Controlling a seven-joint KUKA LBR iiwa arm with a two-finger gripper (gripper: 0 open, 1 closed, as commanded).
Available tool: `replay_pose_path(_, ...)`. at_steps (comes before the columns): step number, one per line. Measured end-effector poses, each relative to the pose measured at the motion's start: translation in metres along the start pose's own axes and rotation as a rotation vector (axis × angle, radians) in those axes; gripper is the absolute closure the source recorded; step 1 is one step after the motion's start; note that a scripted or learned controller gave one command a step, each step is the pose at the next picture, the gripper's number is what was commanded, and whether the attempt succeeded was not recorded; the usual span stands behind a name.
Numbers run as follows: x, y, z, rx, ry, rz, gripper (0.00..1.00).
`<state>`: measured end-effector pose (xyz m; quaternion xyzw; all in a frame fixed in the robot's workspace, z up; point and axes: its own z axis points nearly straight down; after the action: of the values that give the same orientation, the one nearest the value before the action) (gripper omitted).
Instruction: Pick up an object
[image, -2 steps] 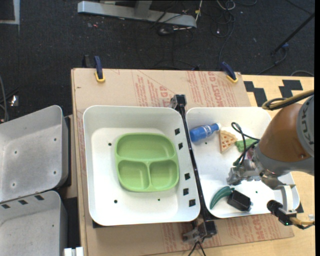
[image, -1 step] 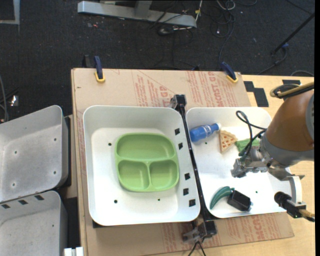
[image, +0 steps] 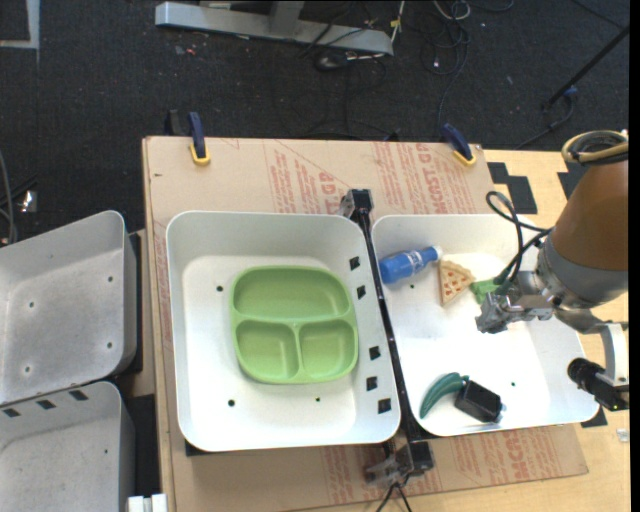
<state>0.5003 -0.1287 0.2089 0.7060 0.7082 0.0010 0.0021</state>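
Hovering low over the upper right part of the shallow white right-hand bin (image: 560, 405), my two-finger gripper (image: 492, 318) sits at the right of the frame, just beside a small green object (image: 485, 289) that is partly hidden under the wrist; I cannot tell from here whether my hand is open or closed, and nothing shows as held. To do this pick well, I judge I should choose 1 target that lies apart from its neighbours, centre over it, and come straight down so the bin wall and the nearby pieces stay untouched. The tan wedge-shaped toy pizza slice (image: 455, 282) lies just left of me, close to the small green object, so a grab there risks nudging both. The blue plastic bottle (image: 407, 265) lies on its side at the bin's upper left, near the divider. At the lower middle, the dark green curved plastic piece (image: 441, 392) touches the black rectangular block (image: 478, 401). Counting: 2 bins, 5 loose objects in the right one, and 1 light green 3-compartment plastic tray (image: 295, 322) in the shallow white left-hand bin (image: 200, 400).
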Motion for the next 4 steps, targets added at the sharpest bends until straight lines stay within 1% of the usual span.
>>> replay_pose_path(1,0.0,0.001,-0.044,0.001,0.0,0.0,1.0)
replay_pose_path(3,0.094,0.03,-0.055,0.003,0.002,-0.001,1.0)
replay_pose_path(4,0.144,0.05,-0.058,0.002,0.002,-0.002,1.0)
